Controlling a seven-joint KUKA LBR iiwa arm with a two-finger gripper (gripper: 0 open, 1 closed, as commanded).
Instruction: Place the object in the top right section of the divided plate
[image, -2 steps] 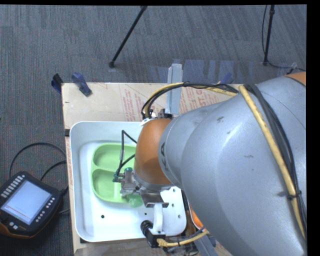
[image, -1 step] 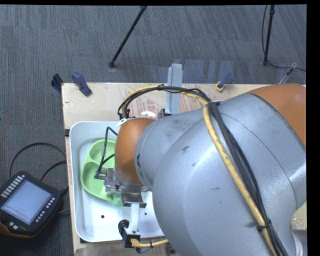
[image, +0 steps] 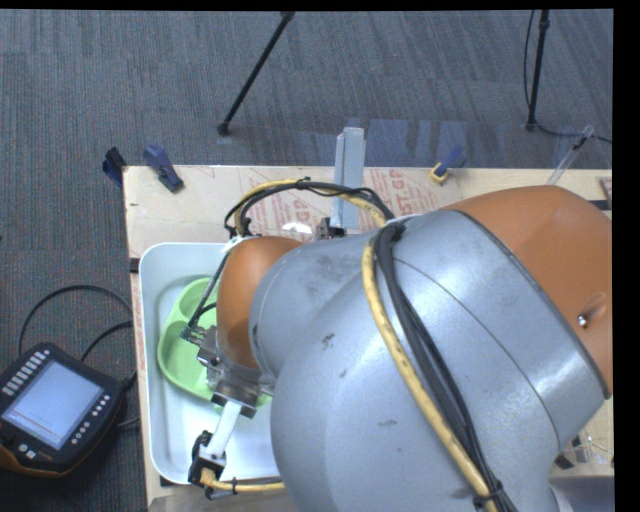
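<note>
the round green plastic divided plate (image: 178, 345) reaches out leftward from under the tool (image: 228, 385), whose spread or pinch i cannot tell.

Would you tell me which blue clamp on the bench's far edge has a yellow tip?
The right-hand blue clamp, right of the upright grey post: its near end is yellow. The left-hand blue clamp shows no yellow.
</note>
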